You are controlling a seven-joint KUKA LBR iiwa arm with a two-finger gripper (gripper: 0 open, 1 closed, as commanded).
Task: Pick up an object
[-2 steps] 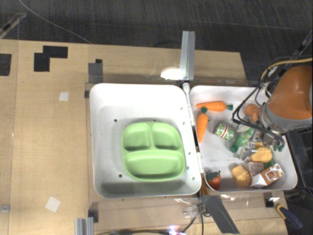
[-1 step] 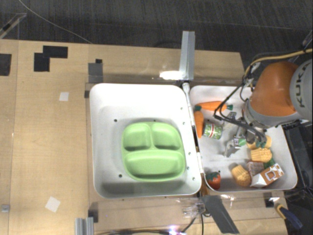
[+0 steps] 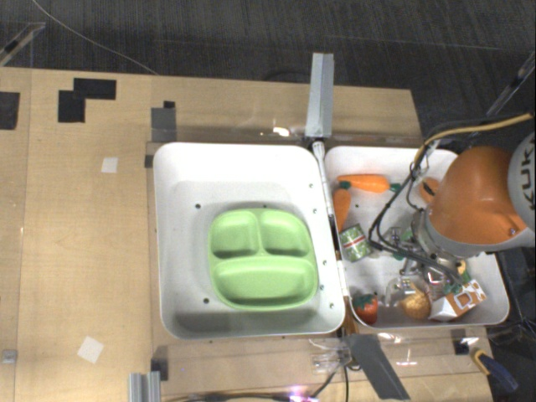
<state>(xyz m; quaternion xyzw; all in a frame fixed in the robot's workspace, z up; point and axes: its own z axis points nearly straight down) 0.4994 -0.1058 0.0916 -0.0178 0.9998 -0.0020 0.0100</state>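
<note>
The right bin holds several small items: an orange carrot at the back, a second orange piece beside the divider, a small green-and-white can, a red fruit at the front, a brown round item, and a white-and-orange carton. My gripper hangs low under the orange wrist band, just above and touching the brown round item. Cables and the wrist hide the space behind the gripper.
The left bin holds a green divided plate. A grey metal post stands at the back between the bins. Wooden bench top stretches to the left. Black cables loop beside the wrist.
</note>
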